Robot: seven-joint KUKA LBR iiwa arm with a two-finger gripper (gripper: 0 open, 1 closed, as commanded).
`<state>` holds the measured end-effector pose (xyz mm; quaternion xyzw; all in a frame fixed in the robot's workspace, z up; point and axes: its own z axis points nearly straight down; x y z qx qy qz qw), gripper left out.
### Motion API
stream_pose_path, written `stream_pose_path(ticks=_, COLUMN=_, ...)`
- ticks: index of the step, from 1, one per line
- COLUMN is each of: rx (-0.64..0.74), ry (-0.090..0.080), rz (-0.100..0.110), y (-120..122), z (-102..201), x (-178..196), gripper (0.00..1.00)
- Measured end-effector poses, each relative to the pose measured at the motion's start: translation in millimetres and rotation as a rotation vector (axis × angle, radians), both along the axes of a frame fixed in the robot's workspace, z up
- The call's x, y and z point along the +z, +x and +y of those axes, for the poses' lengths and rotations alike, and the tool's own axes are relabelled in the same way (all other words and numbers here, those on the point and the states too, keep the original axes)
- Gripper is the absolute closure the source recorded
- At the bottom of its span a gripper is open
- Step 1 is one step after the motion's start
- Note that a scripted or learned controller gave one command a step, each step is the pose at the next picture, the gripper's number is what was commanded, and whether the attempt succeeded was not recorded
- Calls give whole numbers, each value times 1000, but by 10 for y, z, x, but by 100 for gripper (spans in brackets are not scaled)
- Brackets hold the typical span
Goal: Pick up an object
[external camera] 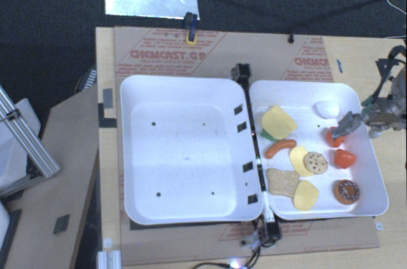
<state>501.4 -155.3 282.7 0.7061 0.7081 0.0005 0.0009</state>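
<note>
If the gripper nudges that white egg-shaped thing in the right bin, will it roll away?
Probably. The white egg looks smooth and rounded, so it may roll or slip from the gripper. It looks like toy food, likely light. The bin wall close behind should stop it.

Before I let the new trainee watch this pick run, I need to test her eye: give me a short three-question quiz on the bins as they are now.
1. True or false: all the toy food lies in the right bin.
2. Which item is nearest the gripper? A) the donut B) the red piece just below its tip C) the sausage
3. What sits on top of the yellow piece in the middle of the right bin?

Key
1. True; the food is all in the right bin, not the left bin.
2. B.
3. The cookie.
</note>
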Motion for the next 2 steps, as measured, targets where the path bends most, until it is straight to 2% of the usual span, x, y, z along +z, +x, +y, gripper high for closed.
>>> stream_pose_path(ticks=1, rx=5, ry=5, rz=11, y=-164, z=473, x=-1076, gripper=0)
stream_pose_path(ticks=2, rx=-1, ry=1, rz=-4, y=-131, z=701, x=-1998, gripper=0)
